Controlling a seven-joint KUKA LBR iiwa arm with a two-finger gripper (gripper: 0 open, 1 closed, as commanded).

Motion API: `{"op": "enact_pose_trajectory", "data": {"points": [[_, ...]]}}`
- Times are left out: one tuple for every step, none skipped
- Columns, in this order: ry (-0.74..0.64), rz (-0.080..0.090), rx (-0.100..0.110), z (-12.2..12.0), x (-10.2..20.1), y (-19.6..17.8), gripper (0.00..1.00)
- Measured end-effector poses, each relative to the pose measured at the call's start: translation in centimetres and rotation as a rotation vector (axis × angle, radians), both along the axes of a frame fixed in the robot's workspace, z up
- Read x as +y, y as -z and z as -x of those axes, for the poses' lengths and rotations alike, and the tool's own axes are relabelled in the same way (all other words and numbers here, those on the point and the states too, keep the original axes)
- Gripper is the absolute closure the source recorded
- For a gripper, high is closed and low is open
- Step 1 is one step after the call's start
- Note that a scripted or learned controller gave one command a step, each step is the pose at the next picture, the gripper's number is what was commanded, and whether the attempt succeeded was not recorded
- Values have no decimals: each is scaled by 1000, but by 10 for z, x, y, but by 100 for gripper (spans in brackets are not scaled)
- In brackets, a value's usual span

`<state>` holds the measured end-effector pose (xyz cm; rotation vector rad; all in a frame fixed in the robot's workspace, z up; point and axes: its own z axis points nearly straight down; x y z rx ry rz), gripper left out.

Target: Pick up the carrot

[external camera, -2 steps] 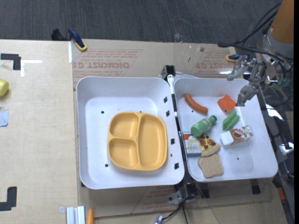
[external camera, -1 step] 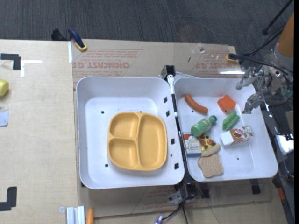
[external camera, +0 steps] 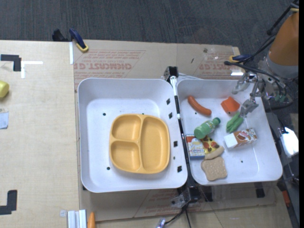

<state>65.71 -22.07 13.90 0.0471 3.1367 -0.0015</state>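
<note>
I had the end effector (external camera: pixel 249 104) hanging over the right bin (external camera: pixel 266 167) near its far right corner; I couldn't tell its state. The carrot (external camera: pixel 230 104) sat just beside it toward the left bin (external camera: pixel 88 127), orange wedge above its green top (external camera: pixel 234 122), long axis slanting.

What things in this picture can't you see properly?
- The carrot: the camera view shows an orange piece by the gripper; metal covers its right end.
- The jaws: too small and blurry to tell whether they are open or shut.
- The arm: cut off by the right edge.
- The small box: its label is too tiny to read, and the green bottle lies over its top corner.
- The yellow thing: cut off by the left edge.
</note>
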Motion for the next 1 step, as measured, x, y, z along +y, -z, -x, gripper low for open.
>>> {"op": "enact_pose_trajectory", "data": {"points": [[97, -1, -2, 0, -1, 6, 0]]}}
